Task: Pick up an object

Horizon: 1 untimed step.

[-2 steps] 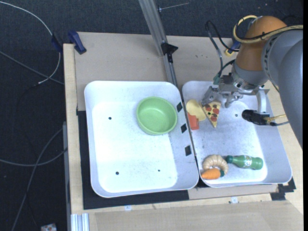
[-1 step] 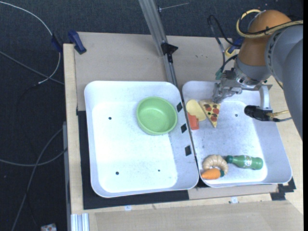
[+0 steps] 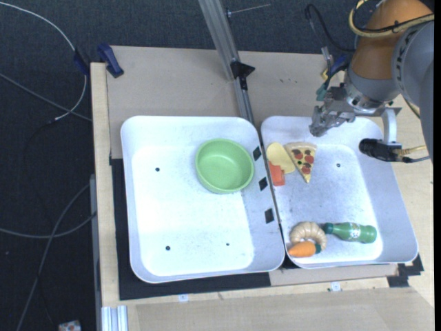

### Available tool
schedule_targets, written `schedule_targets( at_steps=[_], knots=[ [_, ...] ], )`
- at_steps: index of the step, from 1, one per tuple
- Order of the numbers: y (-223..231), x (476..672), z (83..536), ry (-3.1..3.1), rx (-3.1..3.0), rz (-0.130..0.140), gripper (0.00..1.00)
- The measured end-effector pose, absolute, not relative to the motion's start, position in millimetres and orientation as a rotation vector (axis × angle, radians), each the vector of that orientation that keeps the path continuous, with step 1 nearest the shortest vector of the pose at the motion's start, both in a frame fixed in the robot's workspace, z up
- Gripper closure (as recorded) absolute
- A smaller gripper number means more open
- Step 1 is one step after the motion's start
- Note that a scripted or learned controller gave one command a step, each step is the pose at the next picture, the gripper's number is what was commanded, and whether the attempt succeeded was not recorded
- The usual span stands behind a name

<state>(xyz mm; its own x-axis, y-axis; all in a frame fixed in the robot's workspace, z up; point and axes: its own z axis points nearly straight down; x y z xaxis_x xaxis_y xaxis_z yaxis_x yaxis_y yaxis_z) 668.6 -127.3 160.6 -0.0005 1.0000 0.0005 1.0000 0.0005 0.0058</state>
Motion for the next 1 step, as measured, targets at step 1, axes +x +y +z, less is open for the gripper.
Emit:
schedule_targets(
  at_steps=[1],
  knots=[
    [-117.6,675.8,218.0,2.220,2.216,0.009,1.00]
  ],
)
